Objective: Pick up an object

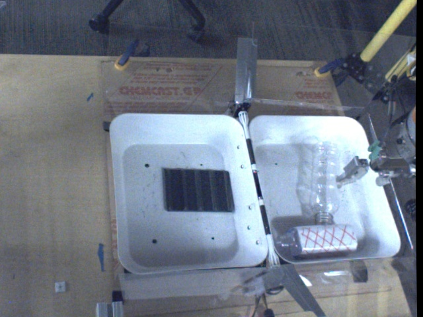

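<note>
In the camera view, the gripper [353, 169] reaches in from the right over the right bin [277, 132], its pale metal tip lying just beside the clear plastic bottle [322, 180]. Whether that tip touches the bottle, and whether the gripper is parted or closed, I cannot tell; nothing is visibly held.

The clear plastic bottle lies in the middle of the right bin, its long axis running from the far side toward the near side, with the neck pointing at the near wall. Just past the neck, along that near wall, lies a white package with red crosshatching [325, 238], its long axis left to right.

The left bin [132, 137] holds a dark ribbed rectangular block [198, 189] at its centre.
</note>
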